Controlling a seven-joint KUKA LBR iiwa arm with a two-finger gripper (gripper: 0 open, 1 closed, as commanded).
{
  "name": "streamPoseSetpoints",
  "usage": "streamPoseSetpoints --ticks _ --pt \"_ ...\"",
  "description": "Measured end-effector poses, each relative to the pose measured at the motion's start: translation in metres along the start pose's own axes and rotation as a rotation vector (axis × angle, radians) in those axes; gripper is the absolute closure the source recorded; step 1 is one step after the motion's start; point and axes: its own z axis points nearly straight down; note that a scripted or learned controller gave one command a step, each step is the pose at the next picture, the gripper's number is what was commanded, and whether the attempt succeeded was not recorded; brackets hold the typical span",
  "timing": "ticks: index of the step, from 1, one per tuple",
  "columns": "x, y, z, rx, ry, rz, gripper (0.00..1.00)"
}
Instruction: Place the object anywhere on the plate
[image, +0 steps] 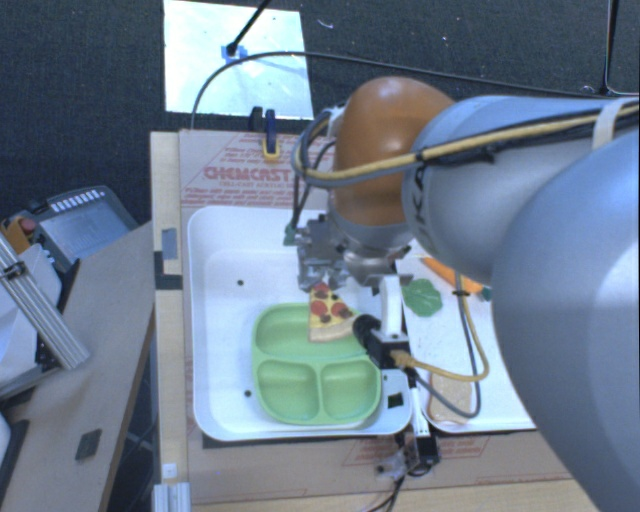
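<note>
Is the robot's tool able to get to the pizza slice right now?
Probably yes: the tool is directly above the pizza slice lying on the green plate, and nothing lies between them.

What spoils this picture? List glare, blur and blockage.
Camera view: the arm looms near the lens, soft and blurred, covering most of the right bin; the pale sheet up top is washed out by glare; the green plate and pizza slice stay sharp.

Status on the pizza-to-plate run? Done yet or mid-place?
Looks nearly done: the pizza slice lies over the upper right part of the green plate in the left bin. In hand: the gripper sits right above the slice; whether it grips it can't be told. Left: let go if needed and lift clear.
</note>
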Motion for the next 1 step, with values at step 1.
streamPoseSetpoints --ticks 1 --pt "-0.0002 -0.0001 0.0004 0.000 -0.001 0.000 0.00"
